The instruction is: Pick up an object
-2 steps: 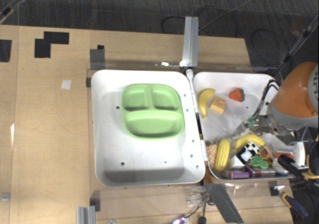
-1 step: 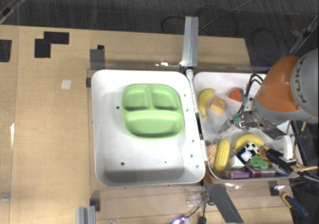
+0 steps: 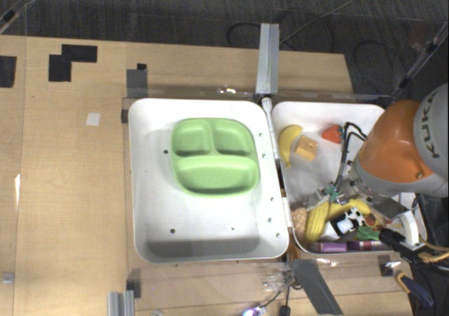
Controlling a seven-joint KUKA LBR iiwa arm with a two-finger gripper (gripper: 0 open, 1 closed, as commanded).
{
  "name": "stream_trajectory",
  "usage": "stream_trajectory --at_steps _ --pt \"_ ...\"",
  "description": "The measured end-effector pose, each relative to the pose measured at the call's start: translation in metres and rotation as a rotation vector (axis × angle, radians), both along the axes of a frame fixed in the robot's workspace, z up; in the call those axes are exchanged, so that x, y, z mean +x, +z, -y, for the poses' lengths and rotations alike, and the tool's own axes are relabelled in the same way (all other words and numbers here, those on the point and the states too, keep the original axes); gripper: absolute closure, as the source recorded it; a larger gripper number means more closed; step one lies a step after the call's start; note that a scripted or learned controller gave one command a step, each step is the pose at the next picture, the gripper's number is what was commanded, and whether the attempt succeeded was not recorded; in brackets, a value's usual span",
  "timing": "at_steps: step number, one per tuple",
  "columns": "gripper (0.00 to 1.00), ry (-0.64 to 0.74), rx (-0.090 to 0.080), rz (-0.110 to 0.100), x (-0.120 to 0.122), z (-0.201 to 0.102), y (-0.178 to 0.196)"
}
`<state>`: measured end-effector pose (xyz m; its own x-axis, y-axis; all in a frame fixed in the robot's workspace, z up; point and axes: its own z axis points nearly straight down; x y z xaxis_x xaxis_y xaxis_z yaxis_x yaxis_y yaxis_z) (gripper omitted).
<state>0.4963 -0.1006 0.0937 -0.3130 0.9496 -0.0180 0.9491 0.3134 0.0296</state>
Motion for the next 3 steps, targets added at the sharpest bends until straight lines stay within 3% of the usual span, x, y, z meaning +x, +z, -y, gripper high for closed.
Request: stream_trajectory --at_steps 1,2,3 --pt "1.0 0.004 0.007 0.0 0.002 -0.004 0.011" --pt "1.0 0.07 0.005 -0.027 -0.002 0.034 0.051" --pt "1.0 -0.043 0.009 -0.028 0.06 -0.036 0.092"
